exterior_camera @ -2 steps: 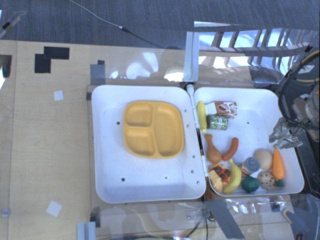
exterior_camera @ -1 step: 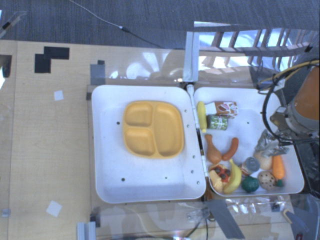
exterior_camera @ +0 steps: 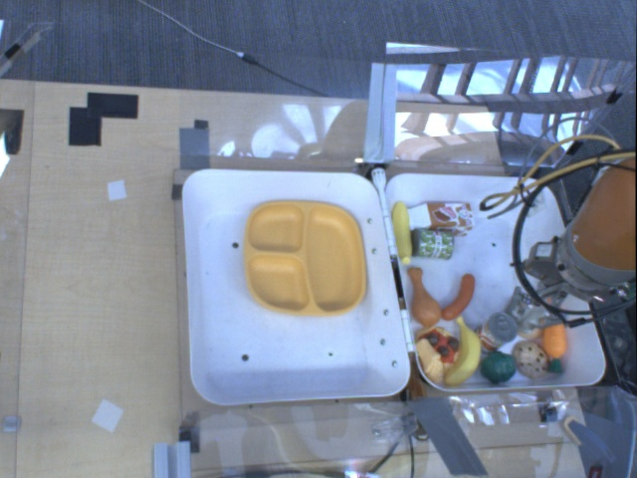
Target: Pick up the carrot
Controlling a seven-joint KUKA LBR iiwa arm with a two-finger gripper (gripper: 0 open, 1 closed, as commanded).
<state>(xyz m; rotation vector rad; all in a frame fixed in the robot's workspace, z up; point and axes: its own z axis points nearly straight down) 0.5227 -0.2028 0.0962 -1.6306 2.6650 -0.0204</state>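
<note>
Arm entering the right bin (exterior_camera: 597, 366) from the right, its wrist and cables hiding the fingers (exterior_camera: 532, 312), their grip impossible to tell, small orange carrot (exterior_camera: 554, 341) just beside them near the bin's right wall, partly tucked under the arm, yellow tray (exterior_camera: 304, 257) well apart in the left bin (exterior_camera: 214, 297)

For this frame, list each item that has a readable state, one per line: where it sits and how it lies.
Yellow divided plate: flat in the left bin, nothing in its compartments.
Carrot: lying in the right bin, near its right edge, not lifted.
Green can: on its side.
Sausage: lying flat, tilted.
Banana: lying flat near the front wall.
Arm: over the right bin's right side.
</note>
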